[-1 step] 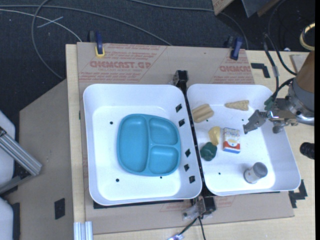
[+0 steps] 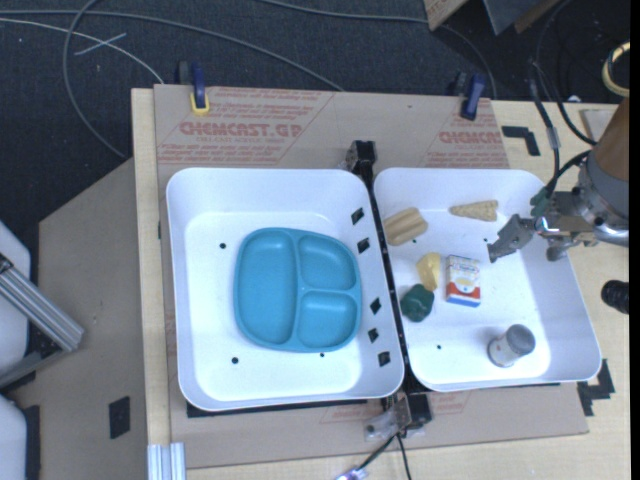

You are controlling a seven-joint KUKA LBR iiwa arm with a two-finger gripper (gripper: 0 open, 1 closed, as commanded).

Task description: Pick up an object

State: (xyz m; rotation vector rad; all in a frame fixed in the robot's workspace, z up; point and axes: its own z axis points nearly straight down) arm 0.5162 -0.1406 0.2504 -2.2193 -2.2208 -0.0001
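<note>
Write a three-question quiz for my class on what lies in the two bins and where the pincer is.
1. True or false: the blue divided plate lies in the right bin.
2. Which item lies nearest the pincer? A) grey can B) small carton C) green item
3. Fill in: the yellow item lies just above the ____ one.

Key: 1 false, it lies in the left bin; 2 B; 3 green.
</note>
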